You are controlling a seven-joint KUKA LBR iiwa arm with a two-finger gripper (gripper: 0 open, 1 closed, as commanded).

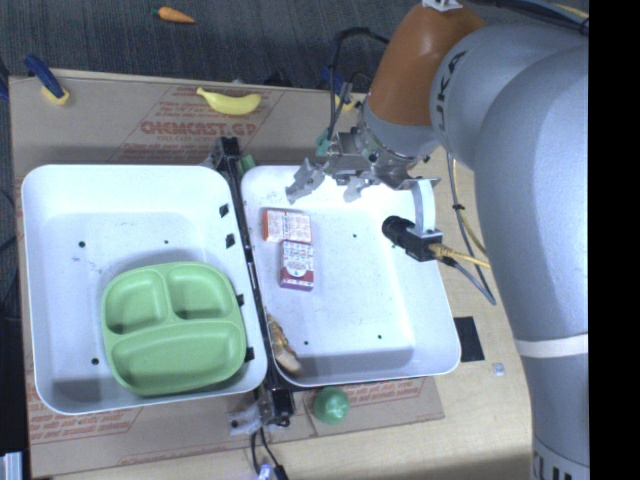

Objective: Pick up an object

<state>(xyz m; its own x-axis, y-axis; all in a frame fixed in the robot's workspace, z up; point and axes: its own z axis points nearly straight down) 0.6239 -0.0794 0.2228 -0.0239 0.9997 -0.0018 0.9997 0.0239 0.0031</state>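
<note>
**Red and white packet lies in the right bin, claw hangs above it**

You can see the red and white packet (289, 249) lying flat in the right bin (395, 313), near that bin's left wall. Nothing is touching the packet. The claw (328, 184) hangs over the far edge of the right bin, just past the packet's top end. Its two fingers are spread apart and there is nothing between them.

A small tan thing (279, 343) sits in the right bin's near left corner. You cannot tell what it is.

The left bin (60, 228) sits just beside the right bin and holds a green tray (175, 325) with three parts. A green ball (330, 404) rests on the bench just in front of the right bin. A yellow banana (230, 99) lies on the bench behind the bins.
</note>
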